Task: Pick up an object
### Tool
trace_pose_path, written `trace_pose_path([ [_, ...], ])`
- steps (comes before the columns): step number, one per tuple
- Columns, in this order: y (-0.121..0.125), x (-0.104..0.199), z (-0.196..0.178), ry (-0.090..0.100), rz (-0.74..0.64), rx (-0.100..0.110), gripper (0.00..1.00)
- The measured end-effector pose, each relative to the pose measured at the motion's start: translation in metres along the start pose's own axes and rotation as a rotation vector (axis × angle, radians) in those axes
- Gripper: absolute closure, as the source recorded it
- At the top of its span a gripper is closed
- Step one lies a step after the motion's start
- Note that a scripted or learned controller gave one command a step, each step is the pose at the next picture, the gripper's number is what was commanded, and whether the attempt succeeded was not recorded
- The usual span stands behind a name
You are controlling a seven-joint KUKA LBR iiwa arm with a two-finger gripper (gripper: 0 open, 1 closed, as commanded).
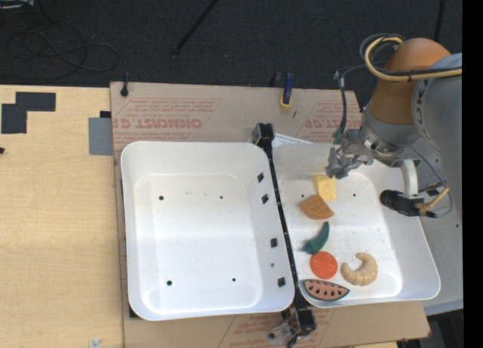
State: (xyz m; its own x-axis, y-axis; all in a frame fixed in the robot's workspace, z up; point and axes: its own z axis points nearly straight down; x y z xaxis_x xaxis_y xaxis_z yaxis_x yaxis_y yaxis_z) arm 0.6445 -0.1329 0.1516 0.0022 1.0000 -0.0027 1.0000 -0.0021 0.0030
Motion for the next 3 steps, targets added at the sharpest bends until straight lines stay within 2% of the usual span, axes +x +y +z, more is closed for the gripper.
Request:
trace_pose_path([
  [1, -0.001, 0.017, -0.007, 0.003, -0.003, 0.004, 1.0],
  [2, -0.003, 0.037, 0.06, 0.005, -0.004, 0.012, 1.0],
  [3, -0.001, 0.021, 0.064, 0.003, -0.002, 0.006, 1.0],
])
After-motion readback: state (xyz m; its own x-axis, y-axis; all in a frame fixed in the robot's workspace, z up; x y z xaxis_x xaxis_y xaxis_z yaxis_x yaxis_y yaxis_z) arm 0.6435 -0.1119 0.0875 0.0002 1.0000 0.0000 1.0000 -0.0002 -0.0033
